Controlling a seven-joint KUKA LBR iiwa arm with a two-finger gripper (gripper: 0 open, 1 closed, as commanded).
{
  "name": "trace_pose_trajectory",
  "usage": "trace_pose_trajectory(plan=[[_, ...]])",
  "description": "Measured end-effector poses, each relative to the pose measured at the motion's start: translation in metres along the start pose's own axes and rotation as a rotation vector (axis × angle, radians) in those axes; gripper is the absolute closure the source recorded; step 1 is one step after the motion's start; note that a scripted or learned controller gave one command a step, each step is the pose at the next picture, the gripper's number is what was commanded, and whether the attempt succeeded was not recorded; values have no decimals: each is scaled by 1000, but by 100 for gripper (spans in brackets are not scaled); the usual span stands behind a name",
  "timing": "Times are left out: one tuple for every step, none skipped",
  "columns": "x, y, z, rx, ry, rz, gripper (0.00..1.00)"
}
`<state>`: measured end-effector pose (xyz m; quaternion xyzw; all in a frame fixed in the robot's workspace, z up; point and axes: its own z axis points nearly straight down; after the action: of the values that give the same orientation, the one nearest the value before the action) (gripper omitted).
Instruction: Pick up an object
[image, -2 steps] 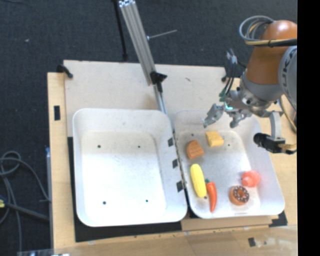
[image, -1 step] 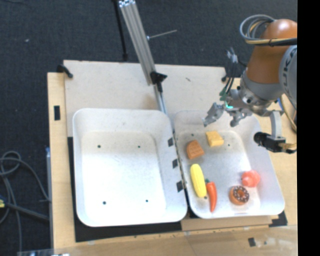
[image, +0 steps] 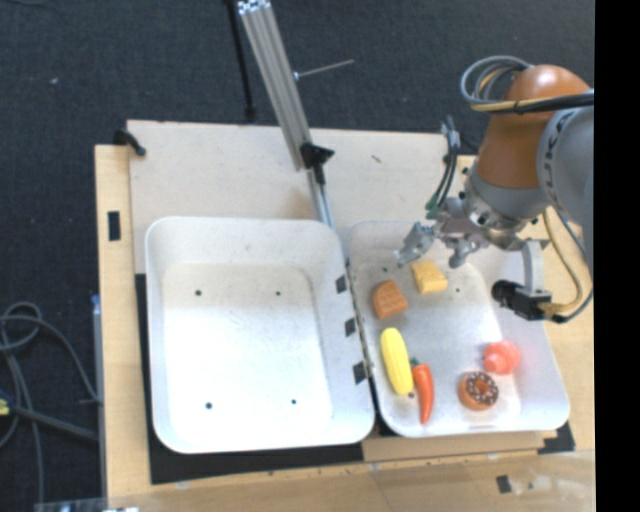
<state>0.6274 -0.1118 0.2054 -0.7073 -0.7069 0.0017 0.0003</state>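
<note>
A: Wooden bench (image: 230, 170) on dark carpet, two white bins side by side — your left bin (image: 250, 330) shows bare floor, your right bin (image: 520, 400) carries all the food pieces.

B: And your arm?

A: Your arm (image: 520, 130) comes in from the right, orange band up high, wrist angled down over the far end of the right bin. Your gripper (image: 440, 245) hangs there with its two fingers spread wide apart, nothing between them.

B: What sits under it?

A: The yellow cheese wedge (image: 430, 277) lies just beneath and between the fingertips — near, though you can't tell from this slant whether anything touches. Just beside it, toward the left bin, you have the bread piece (image: 390, 299).

B: The rest?

A: Well clear of your gripper. The corn cob (image: 396, 360) lies along the bin's left wall, the carrot (image: 424, 392) right next to it. The doughnut (image: 479, 390) and the red tomato (image: 501, 357) sit near the bin's near right corner, close together.
</note>
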Motion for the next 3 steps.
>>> trace_pose_trajectory(plan=[[0, -2, 63, 2, 0, 2, 0], [-2, 1, 102, -9, 1, 4, 0], [-2, -1, 92, -6, 1, 8, 100]])
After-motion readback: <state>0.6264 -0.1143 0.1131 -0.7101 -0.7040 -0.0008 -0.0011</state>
